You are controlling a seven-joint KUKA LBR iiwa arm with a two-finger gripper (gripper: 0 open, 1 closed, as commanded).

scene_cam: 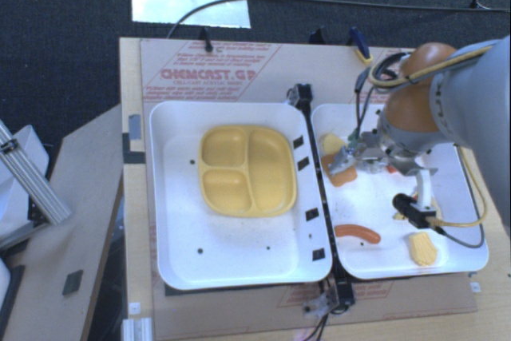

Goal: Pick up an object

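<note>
In the right bin (455, 172) my gripper (346, 161) hangs low near the left wall, right over an orange chunk (343, 176) and just below a pale yellow wedge (330, 144). The gripper's tip covers part of the orange chunk, and I cannot tell whether it touches it. An orange-red sausage (357, 233) lies toward the front of the same bin, and a yellow lumpy piece (422, 249) sits at the front right. The grey arm comes in from the right, above the bin.
The left bin (180, 251) holds a yellow divided plate (246, 169) near its middle. A black divider with clips (314, 188) runs between the two bins. Cables cross the bench behind the bins.
</note>
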